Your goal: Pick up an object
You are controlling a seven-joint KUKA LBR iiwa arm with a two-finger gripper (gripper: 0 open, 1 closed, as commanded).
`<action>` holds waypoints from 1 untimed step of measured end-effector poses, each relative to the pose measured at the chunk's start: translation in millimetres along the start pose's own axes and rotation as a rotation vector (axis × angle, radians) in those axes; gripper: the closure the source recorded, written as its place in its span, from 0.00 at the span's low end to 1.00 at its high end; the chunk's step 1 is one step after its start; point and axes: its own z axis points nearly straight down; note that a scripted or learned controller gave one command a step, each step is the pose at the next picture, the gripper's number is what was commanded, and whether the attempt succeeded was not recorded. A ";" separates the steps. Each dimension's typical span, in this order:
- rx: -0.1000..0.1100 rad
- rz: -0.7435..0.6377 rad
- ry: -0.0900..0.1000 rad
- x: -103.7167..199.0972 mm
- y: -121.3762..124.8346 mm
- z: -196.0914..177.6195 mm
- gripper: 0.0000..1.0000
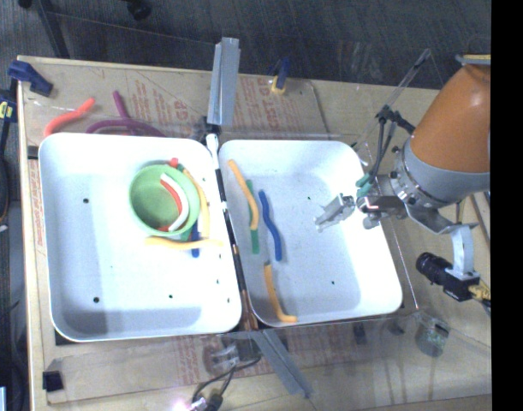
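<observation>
**Inspector A:** We find the gripper point(331, 213) over the right bin point(377, 291), right of centre in the frame, above bare white floor. Its fingers are a small, blurred grey shape; we cannot tell whether they stand apart or together, and we see nothing between them.

**Inspector B:** Agreed. Nearest candidate?

**Inspector A:** We judge it to be the blue strip point(270, 225). It lies in the same bin, to the left of the gripper and apart from it, with its long axis running roughly top to bottom of the frame, slightly bowed. Just beside it, further left, are a green strip point(253, 221) and an orange strip point(242, 193), on much the same axis.

**Inspector B:** And the lower part of that bin?

**Inspector A:** A second orange strip point(276, 299) lies near the bottom left corner, below and left of the gripper. The left bin point(73, 311) holds a green bowl point(163, 199) amid further strips, well apart from the gripper.

**Inspector B:** So the coming move, in our judgement, runs leftward, and the fingers should close across the blue strip's narrow width.
</observation>
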 end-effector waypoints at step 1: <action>0.002 -0.067 0.000 61.1 27.6 99.9 0.00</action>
